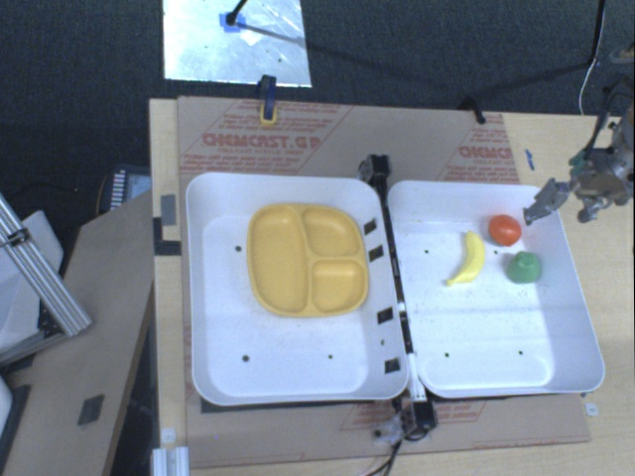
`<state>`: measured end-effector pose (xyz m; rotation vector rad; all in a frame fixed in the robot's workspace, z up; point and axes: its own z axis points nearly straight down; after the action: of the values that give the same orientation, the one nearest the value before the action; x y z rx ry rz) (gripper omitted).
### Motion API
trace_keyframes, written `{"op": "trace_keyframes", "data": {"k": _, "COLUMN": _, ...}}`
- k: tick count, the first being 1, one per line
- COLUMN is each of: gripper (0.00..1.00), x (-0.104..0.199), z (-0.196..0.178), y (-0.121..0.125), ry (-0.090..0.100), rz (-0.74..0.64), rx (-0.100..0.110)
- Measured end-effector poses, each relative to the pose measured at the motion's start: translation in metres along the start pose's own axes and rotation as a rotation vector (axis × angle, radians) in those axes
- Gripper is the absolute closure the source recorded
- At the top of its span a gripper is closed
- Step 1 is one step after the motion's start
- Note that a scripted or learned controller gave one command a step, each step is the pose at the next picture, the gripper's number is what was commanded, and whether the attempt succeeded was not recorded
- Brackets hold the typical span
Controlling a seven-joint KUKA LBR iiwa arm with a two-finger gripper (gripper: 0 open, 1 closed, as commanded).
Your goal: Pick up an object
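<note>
Jaws spread, gripper [564,204] above right bin's [496,360] far edge, banana [468,260] long axis near-upright, tilted.

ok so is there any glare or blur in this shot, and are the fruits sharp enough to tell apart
Camera view: glare on the shiny silver sheet at the top; the white bins are evenly lit with soft shadows. The yellow plastic banana, orange-red round fruit and green round fruit are slightly soft but distinct. The gripper at the right edge looks blurred.

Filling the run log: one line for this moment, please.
gripper: above right bin's far edge, holding nothing | right bin: banana, tomato, green fruit
</note>
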<state>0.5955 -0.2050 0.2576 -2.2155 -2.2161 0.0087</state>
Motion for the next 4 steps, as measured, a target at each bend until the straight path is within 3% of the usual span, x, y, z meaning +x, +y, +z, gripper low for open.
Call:
{"op": "trace_keyframes", "data": {"k": 1, "gripper": 0.0, "x": 0.001, "z": -0.007, "y": 0.002, "ry": -0.003, "rz": -0.003, "rx": -0.011}}
{"op": "trace_keyframes", "data": {"k": 4, "gripper": 0.0, "x": 0.002, "z": 0.123, "y": -0.007, "ry": -0.002, "rz": -0.001, "rx": -0.009}}
